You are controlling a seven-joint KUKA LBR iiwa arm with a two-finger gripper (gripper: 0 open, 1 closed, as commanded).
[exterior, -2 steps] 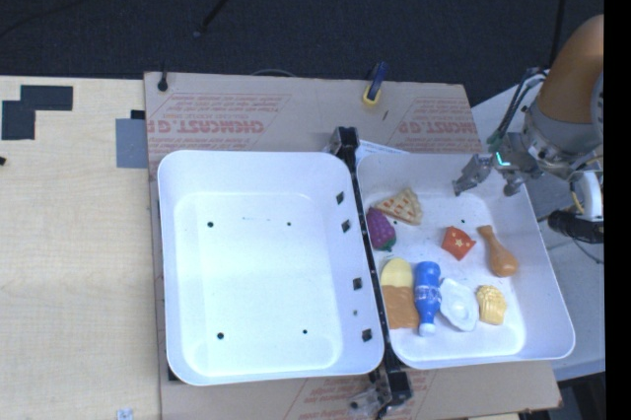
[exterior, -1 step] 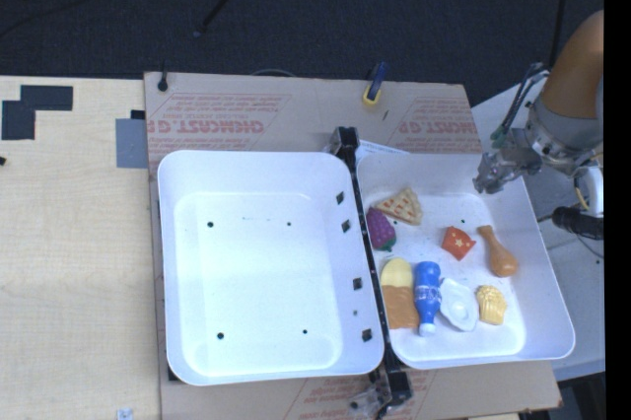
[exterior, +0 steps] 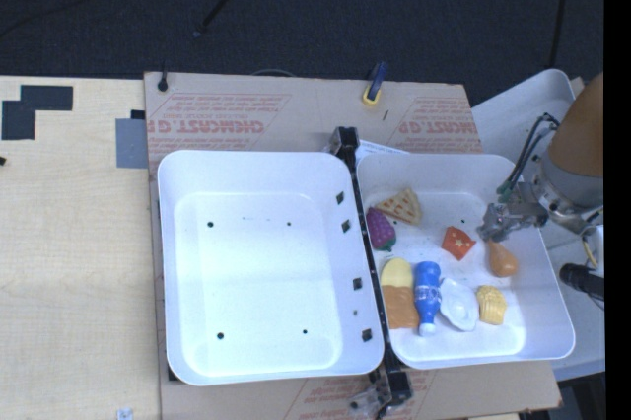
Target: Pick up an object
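- The worktop (exterior: 69, 241) is pale wood grain, with dark patches near its far left.
- A printed cardboard sheet (exterior: 296, 117) lies flat on it.
- Two shallow white bins, left bin (exterior: 177, 211) and right bin (exterior: 537, 310), sit side by side on the cardboard, touching.

Count: 2 white bins, left bin (exterior: 177, 211), right bin (exterior: 552, 329). Right bin holds 8 items, 1 ea: waffle wedge (exterior: 400, 207), purple fruit (exterior: 381, 229), red block (exterior: 457, 243), orange egg-shaped pc (exterior: 502, 259), yellow-orange block (exterior: 397, 292), blue bottle (exterior: 427, 296), white pc (exterior: 458, 307), corn (exterior: 491, 305)
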